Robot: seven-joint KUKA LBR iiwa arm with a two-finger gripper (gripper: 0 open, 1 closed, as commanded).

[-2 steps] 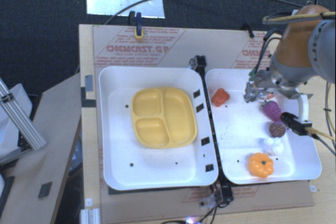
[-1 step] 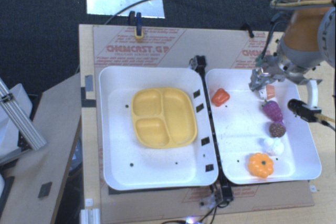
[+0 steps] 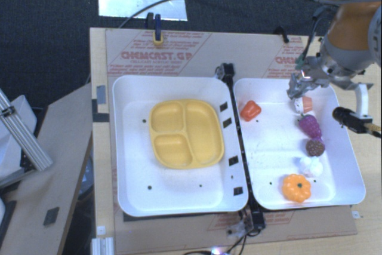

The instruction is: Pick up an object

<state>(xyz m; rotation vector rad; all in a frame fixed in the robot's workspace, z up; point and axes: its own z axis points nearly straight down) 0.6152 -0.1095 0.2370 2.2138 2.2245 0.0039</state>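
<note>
Right bin (image 3: 358,188), front to back: orange pumpkin toy (image 3: 296,187), white lump (image 3: 311,166), brown berry thing (image 3: 315,147), purple grapes (image 3: 309,126), small orange-white piece (image 3: 304,104), orange pepper (image 3: 250,109) off left. Yellow divided plate (image 3: 182,132) in left bin (image 3: 128,188). Gripper (image 3: 298,90) hanging right over orange-white piece, arm slanting in from upper right; fingers open or closed, honestly can't tell.

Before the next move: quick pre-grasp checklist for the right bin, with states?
1. Gripper over the right bin: ok, at its far edge.
2. Target under it: ok, a small orange-and-white piece lies just below.
3. Finger state: cannot tell.
4. Neighbours: not ok, purple grapes lie close beside the piece.
5. Orange pepper and pumpkin: ok, well apart.
6. Anything held: cannot tell.
</note>
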